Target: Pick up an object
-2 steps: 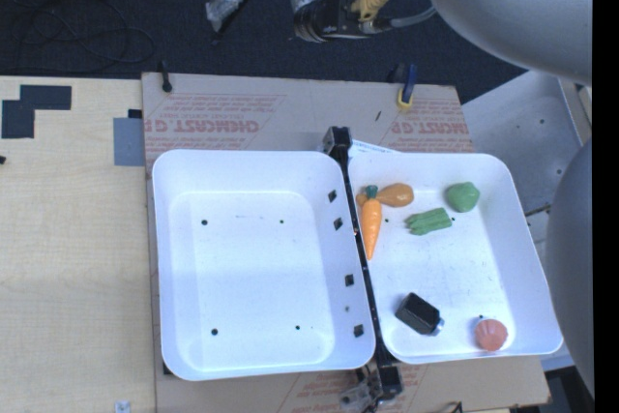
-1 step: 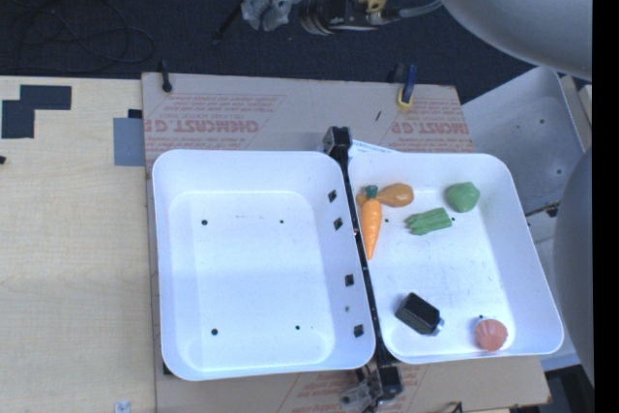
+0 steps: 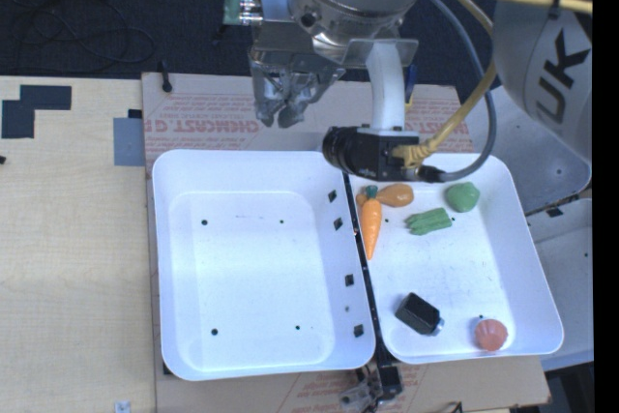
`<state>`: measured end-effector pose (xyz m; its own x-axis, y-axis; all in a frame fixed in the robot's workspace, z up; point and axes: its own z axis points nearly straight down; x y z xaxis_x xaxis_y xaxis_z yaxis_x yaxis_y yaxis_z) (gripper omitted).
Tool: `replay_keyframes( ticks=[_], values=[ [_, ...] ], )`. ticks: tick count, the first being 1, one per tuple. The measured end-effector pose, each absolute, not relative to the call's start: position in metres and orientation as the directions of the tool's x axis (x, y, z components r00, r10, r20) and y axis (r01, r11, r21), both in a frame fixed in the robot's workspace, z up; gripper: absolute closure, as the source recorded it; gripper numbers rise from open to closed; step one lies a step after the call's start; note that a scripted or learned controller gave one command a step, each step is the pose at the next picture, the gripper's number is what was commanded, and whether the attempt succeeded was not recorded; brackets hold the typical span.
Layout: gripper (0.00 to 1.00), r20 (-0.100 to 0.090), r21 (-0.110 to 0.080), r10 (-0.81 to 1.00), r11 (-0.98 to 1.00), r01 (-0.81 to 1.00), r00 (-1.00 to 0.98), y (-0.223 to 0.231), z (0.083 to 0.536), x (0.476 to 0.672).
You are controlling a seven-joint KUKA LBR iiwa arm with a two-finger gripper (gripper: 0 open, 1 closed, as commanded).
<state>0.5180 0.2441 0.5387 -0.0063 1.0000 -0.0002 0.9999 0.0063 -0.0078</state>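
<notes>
Pale wood bench (image 3: 68, 237) carries a sheet of cardboard (image 3: 208, 116) on which two shallow white bins sit side by side. Nothing lies on the floor of the left bin (image 3: 184, 174), while the right bin (image 3: 527, 247) holds the loose objects: a toy carrot (image 3: 369, 222) against the dividing edge, an orange oval piece (image 3: 396, 196) touching its top, a green ridged piece (image 3: 427, 221) just beside these, a rounded green piece (image 3: 462, 196) near the far wall, a black block (image 3: 419, 313) toward the near side, and a reddish ball (image 3: 490, 335) in the near right corner. Above the far rim of the left bin hangs the gripper (image 3: 283, 107), its fingers drawn close together with nothing between them, well apart from every object.
</notes>
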Motion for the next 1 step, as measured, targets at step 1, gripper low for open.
replay_keyframes(
  ticks=[1],
  values=[
    [1.00,-0.002,-0.003,1.000,0.000,1.000,0.000,0.2439,0.5281,0.5611]
  ],
)
